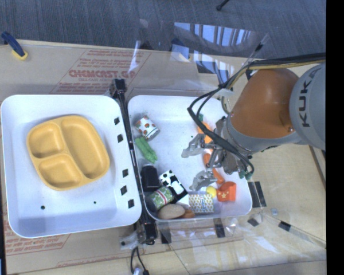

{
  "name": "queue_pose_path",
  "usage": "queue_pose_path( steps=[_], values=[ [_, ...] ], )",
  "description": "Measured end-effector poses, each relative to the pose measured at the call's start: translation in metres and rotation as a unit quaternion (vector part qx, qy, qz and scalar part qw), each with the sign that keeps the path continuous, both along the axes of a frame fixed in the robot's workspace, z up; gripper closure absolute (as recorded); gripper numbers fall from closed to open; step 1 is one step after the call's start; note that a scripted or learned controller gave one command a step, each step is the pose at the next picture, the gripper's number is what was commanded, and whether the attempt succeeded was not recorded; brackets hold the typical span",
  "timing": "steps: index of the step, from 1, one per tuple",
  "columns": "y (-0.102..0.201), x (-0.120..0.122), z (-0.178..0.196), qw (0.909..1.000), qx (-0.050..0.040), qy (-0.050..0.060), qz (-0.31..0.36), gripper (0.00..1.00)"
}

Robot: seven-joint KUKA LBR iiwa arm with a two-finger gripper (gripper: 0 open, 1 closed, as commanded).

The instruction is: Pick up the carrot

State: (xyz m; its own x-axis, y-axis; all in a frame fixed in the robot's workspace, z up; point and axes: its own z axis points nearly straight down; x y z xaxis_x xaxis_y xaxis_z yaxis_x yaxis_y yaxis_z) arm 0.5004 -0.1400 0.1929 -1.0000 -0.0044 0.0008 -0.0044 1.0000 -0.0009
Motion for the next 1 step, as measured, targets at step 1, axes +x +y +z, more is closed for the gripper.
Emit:
queue_pose_path(
  steps=[1],
  values=[
    [-0.0630,0.0632,-0.0840,0.9954,0.0005,0.001,-0.096,0.00]
  ],
)
